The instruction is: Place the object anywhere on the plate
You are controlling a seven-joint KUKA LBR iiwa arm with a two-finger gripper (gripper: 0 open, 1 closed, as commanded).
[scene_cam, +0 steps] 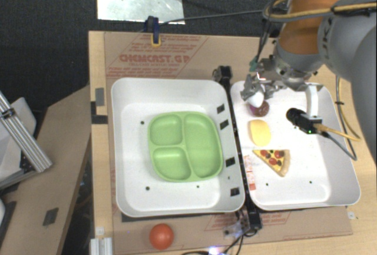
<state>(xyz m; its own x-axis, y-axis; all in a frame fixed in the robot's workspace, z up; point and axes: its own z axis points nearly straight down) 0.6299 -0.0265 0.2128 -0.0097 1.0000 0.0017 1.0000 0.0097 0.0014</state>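
Camera view: two-finger gripper [257,93], finger state indiscernible, low over small dark-purple rounded object [259,108] in right white bin [330,189], well apart from green divided plastic plate [184,146]; risk: apparently off-centre descent nudging object aside.

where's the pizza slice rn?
The pizza slice lies in the right bin, toward its near-left part, just below the yellow piece and apart from the claw.
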